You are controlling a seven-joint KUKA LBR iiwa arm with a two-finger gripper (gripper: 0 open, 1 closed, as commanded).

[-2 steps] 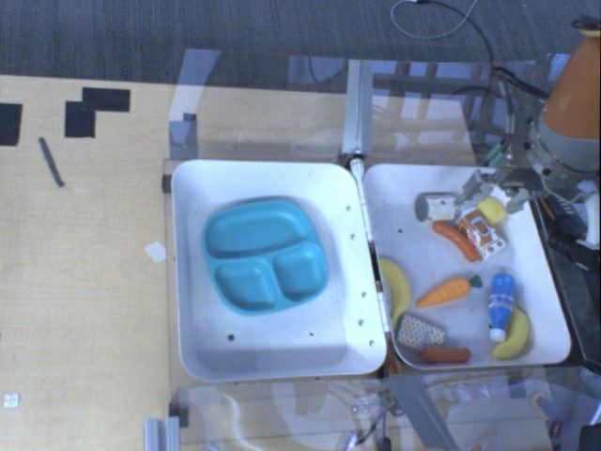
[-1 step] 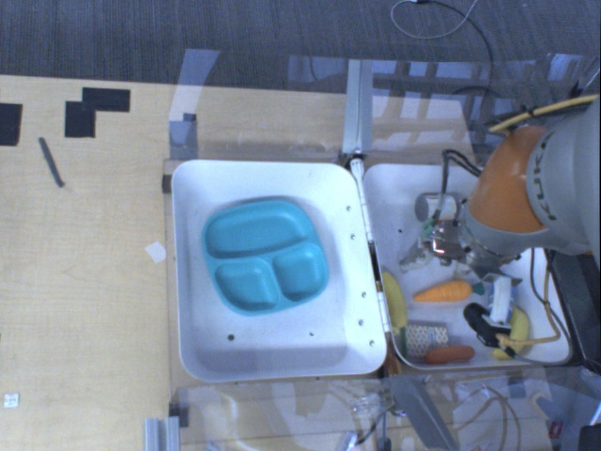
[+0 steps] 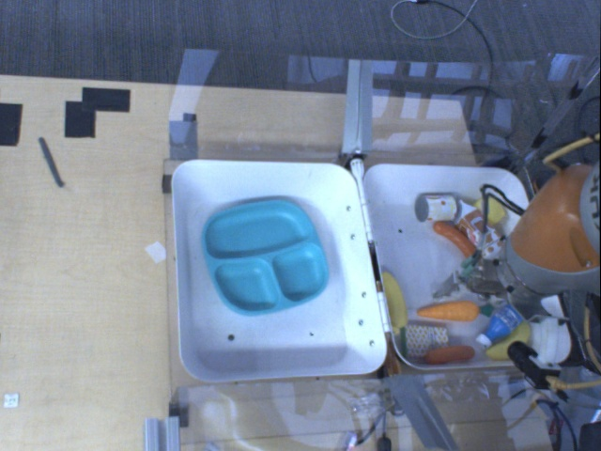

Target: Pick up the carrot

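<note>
A: Where is the carrot [image 3: 449, 311] lying?

B: It is lying on its side on the floor of the right bin [image 3: 394, 214], toward that bin's near edge, with its thin tip pointing at the left bin [image 3: 188, 252].

A: And the hand [image 3: 482, 275]?

B: It is hanging just above the carrot on the far side, below the arm's orange band [image 3: 554, 228]. Nothing is sitting between its parts as far as I can see, but whether it is released or clenched, I cannot tell; the metal is blurring together there.

A: What is crowding the carrot?

B: A yellow banana [image 3: 395, 303] is lying just beside its tip, along the bin wall. A red sausage-shaped piece [image 3: 448, 354] is lying nearer the bin's near edge. A small blue bottle [image 3: 498, 324] is resting near the thick end. Beyond the hand, a grey can [image 3: 436, 207] is lying on its side.

A: And the left bin?

B: It is holding a blue divided plate [image 3: 266, 255]. Both bins are sitting on the pale wooden worktop [image 3: 84, 280].
</note>
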